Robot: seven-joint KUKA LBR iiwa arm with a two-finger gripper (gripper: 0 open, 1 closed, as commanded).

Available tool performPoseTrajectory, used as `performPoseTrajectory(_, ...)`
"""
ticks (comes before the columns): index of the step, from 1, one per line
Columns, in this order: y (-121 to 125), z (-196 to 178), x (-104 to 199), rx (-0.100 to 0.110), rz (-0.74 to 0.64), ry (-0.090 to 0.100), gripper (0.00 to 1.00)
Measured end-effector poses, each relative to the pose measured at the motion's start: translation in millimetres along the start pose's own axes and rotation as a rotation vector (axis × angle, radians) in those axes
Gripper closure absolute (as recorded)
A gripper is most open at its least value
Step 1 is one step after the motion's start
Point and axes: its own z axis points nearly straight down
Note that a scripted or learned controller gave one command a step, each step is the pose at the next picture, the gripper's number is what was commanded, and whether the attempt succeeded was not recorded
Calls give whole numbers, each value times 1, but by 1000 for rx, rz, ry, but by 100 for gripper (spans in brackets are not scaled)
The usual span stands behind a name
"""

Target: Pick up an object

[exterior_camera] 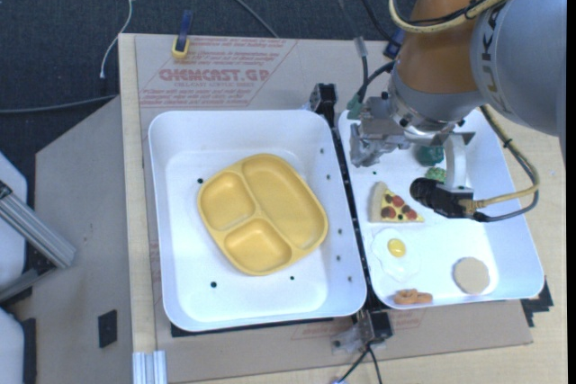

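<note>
I see the gripper (373, 139) low over the right bin's (513, 220) far left corner, state I cannot tell, with the pizza slice (392, 204) just nearer.

One fixed camera looks down at a slant on both my bins (171, 220); my arm (504, 40) enters from its right.

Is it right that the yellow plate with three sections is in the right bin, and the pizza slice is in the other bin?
Not quite. The camera view shows the yellow plate in the left bin; the pizza slice lies in the right bin, near the toy fried egg.
</note>
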Motion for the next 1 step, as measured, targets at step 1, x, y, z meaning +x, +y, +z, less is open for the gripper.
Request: performPoseTrajectory(1, 3, 1, 60, 0, 1, 0, 100)
